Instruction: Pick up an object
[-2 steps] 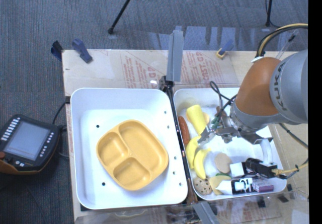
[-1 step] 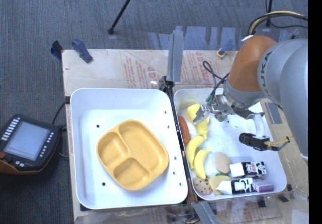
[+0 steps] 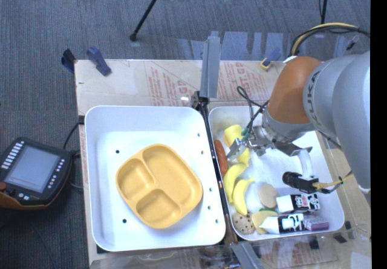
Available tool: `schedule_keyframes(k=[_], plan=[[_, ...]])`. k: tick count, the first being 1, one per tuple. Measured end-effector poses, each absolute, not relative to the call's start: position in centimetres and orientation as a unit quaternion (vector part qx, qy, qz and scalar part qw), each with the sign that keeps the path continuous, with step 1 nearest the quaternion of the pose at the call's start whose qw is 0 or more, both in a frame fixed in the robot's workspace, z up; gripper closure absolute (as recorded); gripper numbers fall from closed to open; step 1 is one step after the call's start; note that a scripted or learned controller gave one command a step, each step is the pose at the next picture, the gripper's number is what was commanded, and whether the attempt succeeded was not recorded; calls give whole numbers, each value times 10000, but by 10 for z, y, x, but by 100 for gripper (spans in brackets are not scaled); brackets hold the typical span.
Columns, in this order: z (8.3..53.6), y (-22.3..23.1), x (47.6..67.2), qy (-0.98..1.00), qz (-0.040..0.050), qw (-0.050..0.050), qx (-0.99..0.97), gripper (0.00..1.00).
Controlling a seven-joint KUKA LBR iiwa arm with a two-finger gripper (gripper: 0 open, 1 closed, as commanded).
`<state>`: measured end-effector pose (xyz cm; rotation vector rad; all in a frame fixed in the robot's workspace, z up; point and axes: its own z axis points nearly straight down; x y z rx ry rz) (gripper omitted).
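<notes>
Grey arm (image 3: 338, 104) overhead; its tool (image 3: 247, 141), grip state unclear, hangs just above the curved yellow plastic bananas (image 3: 236, 183), which lie lengthwise below.

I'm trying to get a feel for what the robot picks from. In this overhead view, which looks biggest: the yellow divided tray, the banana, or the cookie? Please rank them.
Largest to smallest, as they look in the camera view:
1. yellow divided tray, in the left bin
2. banana, in the right bin
3. cookie, near the right bin's front edge

None look alike in size.
</notes>
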<state>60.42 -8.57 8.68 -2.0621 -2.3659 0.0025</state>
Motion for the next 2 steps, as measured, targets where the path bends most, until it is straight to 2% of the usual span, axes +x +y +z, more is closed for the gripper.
schedule_keyframes(k=[1,2], plan=[[97,-87,605,-7523,2,21,-6588,100],[192,-35,644,-7453,-33,-27,-6668,100]])
